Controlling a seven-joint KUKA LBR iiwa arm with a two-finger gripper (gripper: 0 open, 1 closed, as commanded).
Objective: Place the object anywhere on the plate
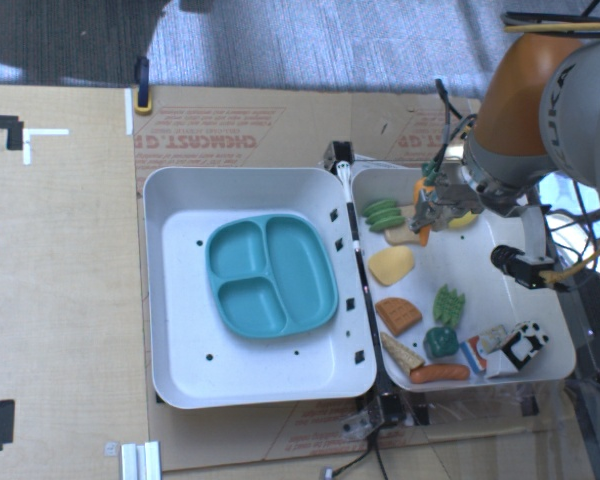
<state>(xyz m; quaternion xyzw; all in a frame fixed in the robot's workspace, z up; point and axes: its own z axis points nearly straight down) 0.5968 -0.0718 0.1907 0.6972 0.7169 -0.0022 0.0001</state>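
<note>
Two shallow white bins side by side on the surface: left bin [160, 298] carrying only the teal plate [272, 275], right bin [552, 313] crowded with toy food, presumably so that picking happens on one side and placing on the other. Plate lying flat near the middle of its bin, three compartments facing up, well apart from every object; nothing on it yet, so the placing step not yet done. End effector [432, 211] low over the far left corner of the right bin, just beside a green pea pod [382, 213] and above a small orange and tan piece [412, 234], with a yellow bit [463, 221] right next to it. Too dark and cluttered there to tell whether apart, together, or clamped on anything; no object clearly visible in its grip. Likely the pick stage, judging by the low reach into the pile. Which item counts as the object: cannot tell, though something in that far corner seems the probable target. Other pieces spread toward the near edge: pale yellow wedge [391, 264], brown waffle-like piece [398, 314], leafy green [447, 304], dark green item [440, 342], red sausage [439, 373] along the near rim. Tight crowding near the corner wall a likely cause of a slipped or double grab.
</note>
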